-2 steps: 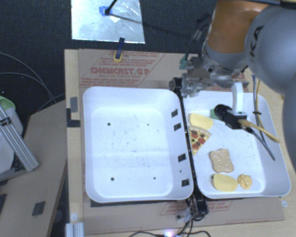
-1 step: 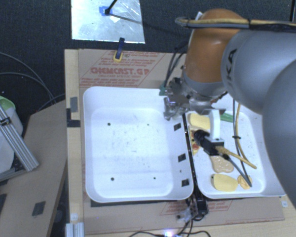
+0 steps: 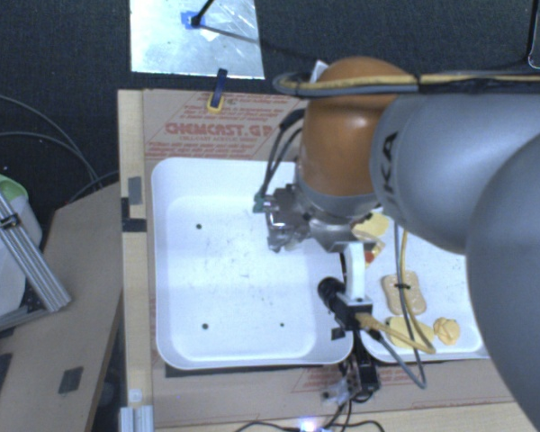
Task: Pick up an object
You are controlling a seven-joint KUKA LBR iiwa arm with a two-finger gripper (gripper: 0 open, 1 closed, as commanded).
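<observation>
Arm reaching over the bin divide; finger state not determinable.

The gripper (image 3: 283,223) is hanging above the right edge of the left bin (image 3: 189,268), its fingers hidden under the wrist body. Tan objects (image 3: 405,293) are lying in the right bin (image 3: 459,345), beside a yellow piece (image 3: 447,330).

Two white bins (image 3: 184,268) of smooth, faintly glossy plastic, the left one speckled with dark scuffs, sit on printed brown cardboard (image 3: 218,126). The arm (image 3: 468,178) shows a matt grey shell and a glossy orange band (image 3: 342,124). Far left, a crinkled, shiny foil-like sheet (image 3: 193,25) lies on dark, rough-textured cloth (image 3: 54,52).
</observation>
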